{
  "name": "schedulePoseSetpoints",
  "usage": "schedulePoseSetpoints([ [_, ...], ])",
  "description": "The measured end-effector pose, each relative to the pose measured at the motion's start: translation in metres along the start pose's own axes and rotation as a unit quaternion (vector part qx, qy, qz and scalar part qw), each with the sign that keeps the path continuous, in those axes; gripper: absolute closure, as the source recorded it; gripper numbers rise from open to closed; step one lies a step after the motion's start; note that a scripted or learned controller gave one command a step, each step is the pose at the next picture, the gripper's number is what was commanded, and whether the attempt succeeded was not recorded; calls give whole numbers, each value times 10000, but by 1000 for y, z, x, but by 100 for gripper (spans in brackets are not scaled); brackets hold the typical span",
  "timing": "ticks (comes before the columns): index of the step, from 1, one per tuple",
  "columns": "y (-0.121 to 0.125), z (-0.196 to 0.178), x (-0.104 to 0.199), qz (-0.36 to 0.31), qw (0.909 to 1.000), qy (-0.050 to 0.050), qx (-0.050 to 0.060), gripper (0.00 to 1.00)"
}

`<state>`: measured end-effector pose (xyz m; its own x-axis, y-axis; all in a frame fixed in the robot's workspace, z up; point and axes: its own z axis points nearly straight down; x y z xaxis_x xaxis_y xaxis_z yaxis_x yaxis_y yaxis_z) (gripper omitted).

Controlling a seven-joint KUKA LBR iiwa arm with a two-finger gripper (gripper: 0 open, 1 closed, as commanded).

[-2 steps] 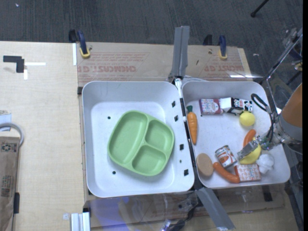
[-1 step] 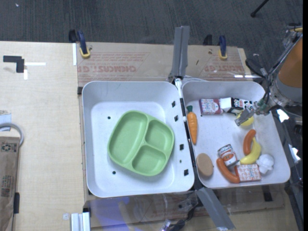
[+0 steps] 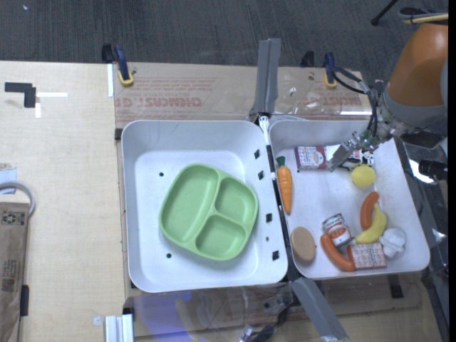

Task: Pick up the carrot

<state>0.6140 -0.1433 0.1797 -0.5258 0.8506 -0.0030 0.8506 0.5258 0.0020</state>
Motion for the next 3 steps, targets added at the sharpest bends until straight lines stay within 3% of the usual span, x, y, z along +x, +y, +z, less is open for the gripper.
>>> schedulePoseSetpoints([
  [1,-16,30,52,-915,9958,22,13,0],
  [2,-4,-13,113,-2015,9795,13,2,0],
  [3,25,-26,93,-3138,9495,3,-6,0],
])
